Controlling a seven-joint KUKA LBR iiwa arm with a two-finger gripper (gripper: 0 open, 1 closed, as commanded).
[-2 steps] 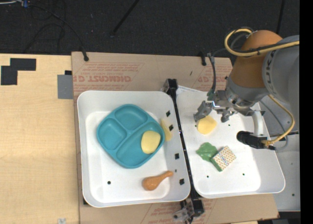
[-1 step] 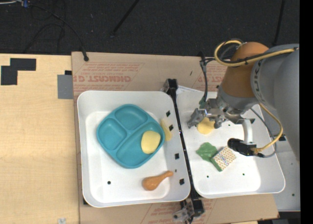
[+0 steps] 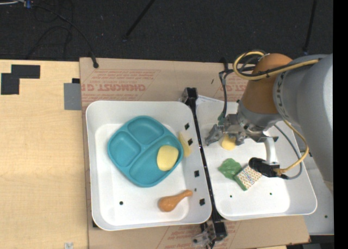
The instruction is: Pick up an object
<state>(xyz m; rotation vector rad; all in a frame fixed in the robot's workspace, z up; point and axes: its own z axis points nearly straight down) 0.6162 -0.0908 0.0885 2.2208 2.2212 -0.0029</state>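
My gripper (image 3: 227,135) is low in the right bin (image 3: 293,207), near its back left corner, and its fingers are spread open. A small yellow lump (image 3: 229,144) lies on the bin floor right beneath them, partly covered by the gripper. Whether the fingers touch it I cannot tell. Just in front lie a green soft piece (image 3: 230,167) and a small patterned packet (image 3: 249,178), side by side and touching.
The left bin (image 3: 100,210) holds a blue divided plate (image 3: 133,147) with a yellow round item (image 3: 167,157) on it, an orange-brown drumstick (image 3: 174,201) near the front, and a small pale yellow piece (image 3: 186,145) by the divider (image 3: 200,155).
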